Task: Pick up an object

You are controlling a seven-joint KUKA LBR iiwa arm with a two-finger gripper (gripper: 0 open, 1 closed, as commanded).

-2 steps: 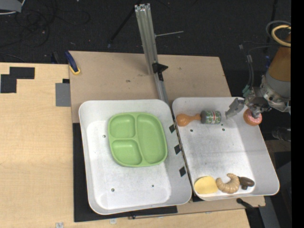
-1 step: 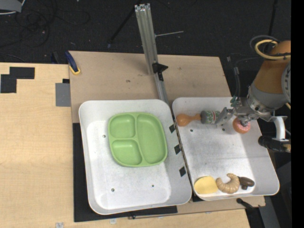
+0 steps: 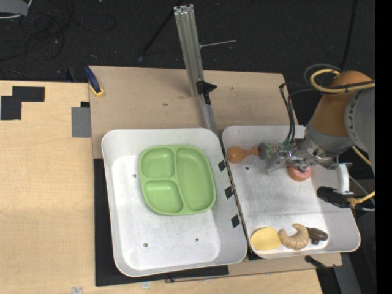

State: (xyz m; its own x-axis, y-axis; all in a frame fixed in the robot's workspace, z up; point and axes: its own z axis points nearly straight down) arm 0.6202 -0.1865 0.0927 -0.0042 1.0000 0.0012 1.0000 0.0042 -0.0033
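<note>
My gripper (image 3: 274, 155) hangs low over the back of the right bin (image 3: 278, 201), reaching in from the right. Just left of it an orange, pear-shaped object (image 3: 236, 154) lies against the bin's back left corner. A small pink and red object (image 3: 299, 173) sits right of and slightly below the gripper, partly under the wrist. Along the front edge lie a yellow round piece (image 3: 264, 239), a tan curled pastry-like piece (image 3: 295, 236) and a dark brown piece (image 3: 318, 234).
The left bin (image 3: 122, 225) holds a green divided plate (image 3: 177, 179). An upright metal post (image 3: 191, 54) stands behind the gap between the bins. Black clips (image 3: 228, 192) mark the shared rim. Cables loop beside the arm at the right.
</note>
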